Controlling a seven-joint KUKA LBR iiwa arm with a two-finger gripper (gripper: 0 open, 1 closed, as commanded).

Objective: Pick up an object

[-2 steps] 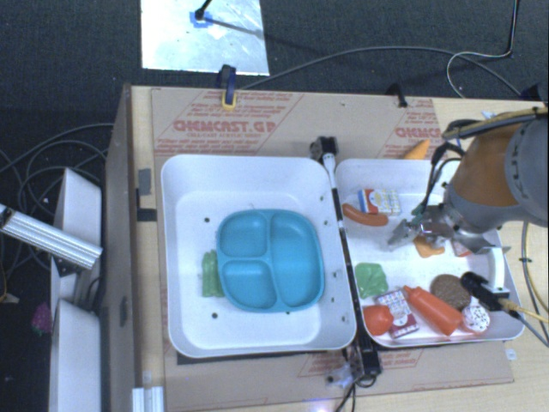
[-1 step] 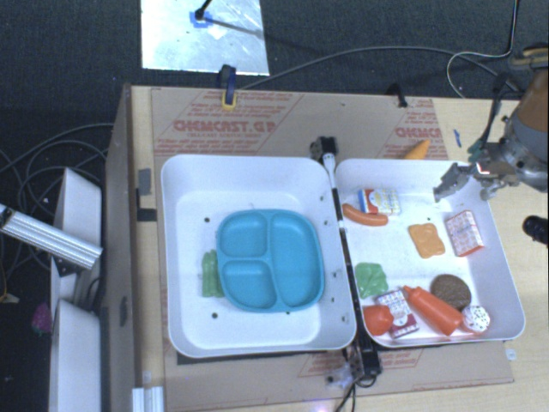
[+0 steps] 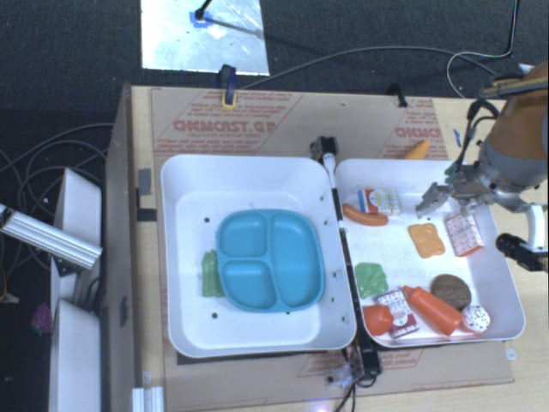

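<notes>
In right bin (image 3: 506,303): approx 9 objs; left bin (image 3: 184,230): 1 blue plate (image 3: 270,260).

One fixed camera looks down at a slant from above the counter (image 3: 283,114); both white bins (image 3: 257,174) sit mid-frame, moderately distant; the arm (image 3: 519,136) enters from the right.

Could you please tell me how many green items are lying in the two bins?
2: a green piece tucked at the blue plate's left edge in the left bin, and a green leafy piece in the right bin. Others may be hidden.
</notes>
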